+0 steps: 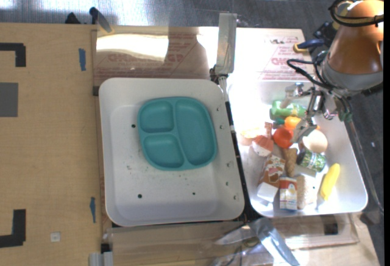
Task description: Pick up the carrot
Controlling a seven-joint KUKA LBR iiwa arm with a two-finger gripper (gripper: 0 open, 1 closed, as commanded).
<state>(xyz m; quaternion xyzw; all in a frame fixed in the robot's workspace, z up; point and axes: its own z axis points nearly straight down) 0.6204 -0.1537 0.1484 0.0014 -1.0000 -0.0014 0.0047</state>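
In the right bin, under the arm, gripper hovers near the carrot; finger state: cannot tell. Carrot sits mid-clutter, prob. light, stiff, smooth; grip across its middle.

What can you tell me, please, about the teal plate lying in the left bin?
The teal divided plastic plate is a rounded rectangle with three compartments: two smaller ones at the view's left, one long one at the right. It looks matte and holds nothing. It lies flat, slightly rotated, near the middle of the left shallow white bin, touching only the bin floor.
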